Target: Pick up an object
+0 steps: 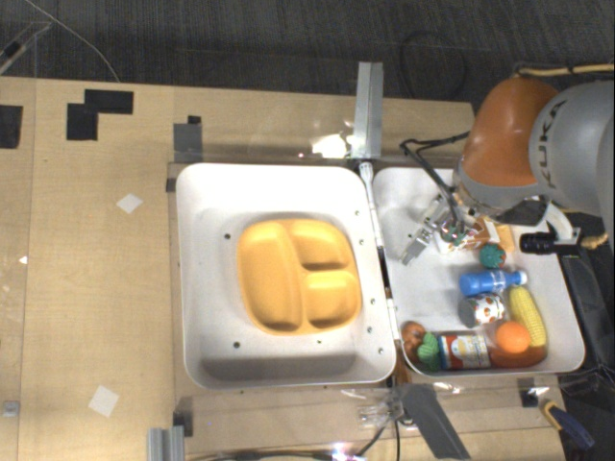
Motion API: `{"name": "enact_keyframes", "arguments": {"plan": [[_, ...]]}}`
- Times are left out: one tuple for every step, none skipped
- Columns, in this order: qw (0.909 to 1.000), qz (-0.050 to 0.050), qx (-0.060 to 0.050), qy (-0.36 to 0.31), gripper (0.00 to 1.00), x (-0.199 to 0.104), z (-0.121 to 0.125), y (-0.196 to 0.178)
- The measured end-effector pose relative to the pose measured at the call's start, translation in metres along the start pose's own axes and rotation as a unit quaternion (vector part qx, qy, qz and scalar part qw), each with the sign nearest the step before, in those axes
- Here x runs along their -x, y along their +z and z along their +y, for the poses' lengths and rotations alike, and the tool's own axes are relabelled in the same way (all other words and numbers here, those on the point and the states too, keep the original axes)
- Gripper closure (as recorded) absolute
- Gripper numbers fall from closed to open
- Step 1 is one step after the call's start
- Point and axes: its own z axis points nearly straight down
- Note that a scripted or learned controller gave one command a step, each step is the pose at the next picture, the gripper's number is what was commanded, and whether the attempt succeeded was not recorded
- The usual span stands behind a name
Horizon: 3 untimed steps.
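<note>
Camera view: 2 bins (279, 185), 1 yellow tray (298, 275).

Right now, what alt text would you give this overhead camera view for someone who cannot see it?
A grey robot arm with an orange band reaches from the right, its claw over the right shallow white bin, which holds a blue bottle, a yellow corn cob, an orange ball and other small items. The left white bin holds a yellow divided plastic tray.
</note>
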Motion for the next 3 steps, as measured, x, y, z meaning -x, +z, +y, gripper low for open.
{"name": "enact_keyframes", "arguments": {"plan": [[1.0, 0.0, 0.0, 0.0, 0.0, 0.0, 0.0, 0.0], [1.0, 0.0, 0.0, 0.0, 0.0, 0.0, 0.0, 0.0], [0.9981, -0.007, 0.003, -0.061, 0.0, 0.01, 0.005, -0.105]]}}
